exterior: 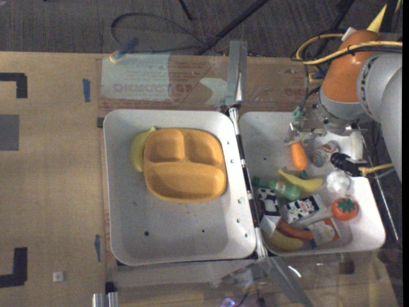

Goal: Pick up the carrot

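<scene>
Gripper (300, 133) sits over the upper part of the right bin (268, 130), metal fingers pointing down; whether they are spread or closed cannot be told from this slant. The carrot (298, 157) hangs or lies directly beneath the fingertips, upright-ish, orange with a green end at the bottom; contact unclear. Just below it lies a banana (301, 183) beside a green bottle (276, 187). A tomato (345, 208) rests toward the bin's right. The left bin (121, 190) holds an orange divided plate (185, 164).
</scene>
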`<action>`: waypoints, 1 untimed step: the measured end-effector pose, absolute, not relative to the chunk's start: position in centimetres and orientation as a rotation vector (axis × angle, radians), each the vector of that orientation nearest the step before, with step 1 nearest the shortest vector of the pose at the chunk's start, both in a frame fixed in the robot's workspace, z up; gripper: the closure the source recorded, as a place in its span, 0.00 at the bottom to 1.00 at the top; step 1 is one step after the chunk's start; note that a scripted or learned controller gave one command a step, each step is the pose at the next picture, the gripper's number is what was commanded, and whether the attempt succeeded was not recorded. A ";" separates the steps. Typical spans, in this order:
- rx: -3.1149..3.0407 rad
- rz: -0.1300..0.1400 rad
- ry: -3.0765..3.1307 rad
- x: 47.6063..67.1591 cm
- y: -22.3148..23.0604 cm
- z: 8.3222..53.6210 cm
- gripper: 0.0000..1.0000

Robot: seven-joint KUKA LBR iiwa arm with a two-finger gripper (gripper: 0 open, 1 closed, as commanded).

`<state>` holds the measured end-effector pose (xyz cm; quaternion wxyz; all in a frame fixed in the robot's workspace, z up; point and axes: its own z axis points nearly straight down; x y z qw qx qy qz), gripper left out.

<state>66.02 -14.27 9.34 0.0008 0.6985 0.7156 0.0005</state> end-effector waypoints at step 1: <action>2.075 -0.001 2.359 63.2 -8.0 18.3 1.00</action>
